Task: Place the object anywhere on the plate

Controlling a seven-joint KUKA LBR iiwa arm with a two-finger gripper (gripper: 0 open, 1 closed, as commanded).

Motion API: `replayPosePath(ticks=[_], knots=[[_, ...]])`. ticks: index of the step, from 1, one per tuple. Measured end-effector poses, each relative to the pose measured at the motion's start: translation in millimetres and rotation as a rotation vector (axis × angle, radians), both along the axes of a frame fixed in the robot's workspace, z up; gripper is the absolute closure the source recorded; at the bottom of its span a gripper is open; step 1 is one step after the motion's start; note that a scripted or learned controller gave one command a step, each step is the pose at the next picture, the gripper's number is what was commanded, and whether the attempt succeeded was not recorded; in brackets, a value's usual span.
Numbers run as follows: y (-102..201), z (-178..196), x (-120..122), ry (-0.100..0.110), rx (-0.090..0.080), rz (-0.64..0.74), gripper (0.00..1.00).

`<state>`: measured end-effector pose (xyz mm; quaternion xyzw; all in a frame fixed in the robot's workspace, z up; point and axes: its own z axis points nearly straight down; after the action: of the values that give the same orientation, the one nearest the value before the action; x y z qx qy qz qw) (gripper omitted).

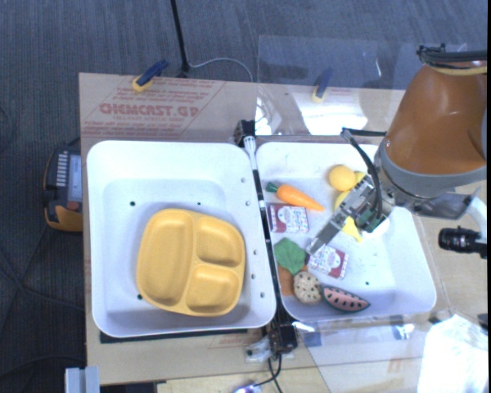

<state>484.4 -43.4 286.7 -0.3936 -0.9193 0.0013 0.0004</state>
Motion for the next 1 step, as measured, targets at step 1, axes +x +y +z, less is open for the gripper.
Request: replayPosePath(ticks=[1], knots=[[13.5,-73.8,-1.2,0.003,0.003,0.232,0.0]])
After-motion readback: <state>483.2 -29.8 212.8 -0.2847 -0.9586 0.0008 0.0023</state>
